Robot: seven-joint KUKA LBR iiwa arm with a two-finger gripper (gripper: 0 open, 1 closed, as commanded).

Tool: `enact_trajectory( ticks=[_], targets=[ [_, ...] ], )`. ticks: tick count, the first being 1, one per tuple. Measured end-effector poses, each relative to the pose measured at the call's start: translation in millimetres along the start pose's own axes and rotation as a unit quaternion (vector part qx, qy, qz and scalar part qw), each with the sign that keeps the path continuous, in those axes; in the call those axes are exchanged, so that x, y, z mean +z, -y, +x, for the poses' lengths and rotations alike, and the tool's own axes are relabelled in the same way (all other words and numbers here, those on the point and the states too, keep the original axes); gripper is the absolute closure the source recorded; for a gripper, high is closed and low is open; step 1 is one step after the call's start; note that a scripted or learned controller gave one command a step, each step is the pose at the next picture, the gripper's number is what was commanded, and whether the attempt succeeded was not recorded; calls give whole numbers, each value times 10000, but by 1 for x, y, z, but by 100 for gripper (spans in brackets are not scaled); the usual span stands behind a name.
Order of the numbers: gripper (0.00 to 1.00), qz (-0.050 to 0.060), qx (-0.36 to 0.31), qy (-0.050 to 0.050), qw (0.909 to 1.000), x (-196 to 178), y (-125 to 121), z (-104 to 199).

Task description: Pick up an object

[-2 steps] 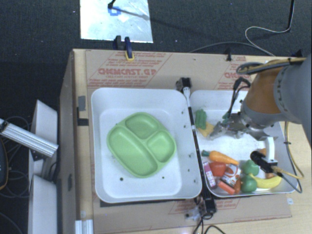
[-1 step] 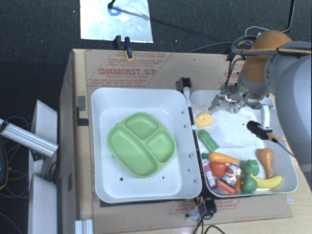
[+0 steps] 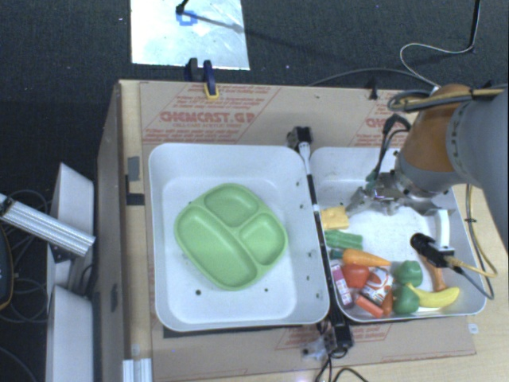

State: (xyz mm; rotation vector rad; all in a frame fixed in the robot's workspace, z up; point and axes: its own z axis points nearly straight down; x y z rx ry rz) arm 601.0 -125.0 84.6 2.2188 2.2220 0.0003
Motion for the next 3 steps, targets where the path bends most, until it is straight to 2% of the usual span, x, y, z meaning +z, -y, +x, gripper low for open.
enact_trajectory(
  ticks=[1,2,3],
  targets=[
    [0,-18,10,19,10000,-77,42,-84],
    [0,2,0,-5,10000,0,95,-34],
    [0,-9,-14,-8,10000,0,72,29]
  ],
)
